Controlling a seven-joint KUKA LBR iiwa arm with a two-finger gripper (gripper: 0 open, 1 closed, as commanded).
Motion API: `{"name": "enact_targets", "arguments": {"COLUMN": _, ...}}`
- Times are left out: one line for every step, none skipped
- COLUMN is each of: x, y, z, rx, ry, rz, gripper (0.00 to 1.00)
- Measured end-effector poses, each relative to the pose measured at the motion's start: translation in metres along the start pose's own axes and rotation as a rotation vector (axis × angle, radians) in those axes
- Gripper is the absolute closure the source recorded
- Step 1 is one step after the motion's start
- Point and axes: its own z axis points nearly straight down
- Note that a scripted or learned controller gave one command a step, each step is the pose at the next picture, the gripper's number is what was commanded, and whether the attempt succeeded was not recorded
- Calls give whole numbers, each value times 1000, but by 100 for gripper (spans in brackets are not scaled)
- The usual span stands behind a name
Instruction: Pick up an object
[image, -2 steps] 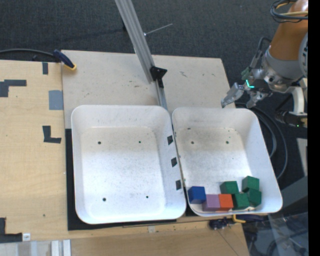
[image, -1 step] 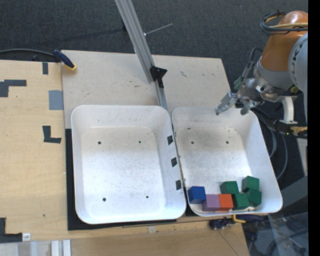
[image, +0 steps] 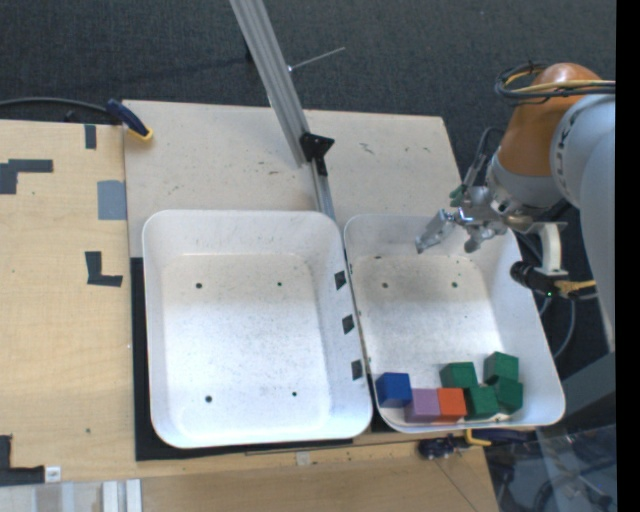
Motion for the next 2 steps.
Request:
{"name": "enact_targets", "arguments": {"x": 1, "y": -1, "z": 55, "rx": -1, "ry": 0, "rz": -1, "gripper": 0}}
{"name": "enact_targets", "arguments": {"x": 2, "y": 1, "z": 41, "rx": -7, "ry": 0, "rz": -2, "gripper": 100}}
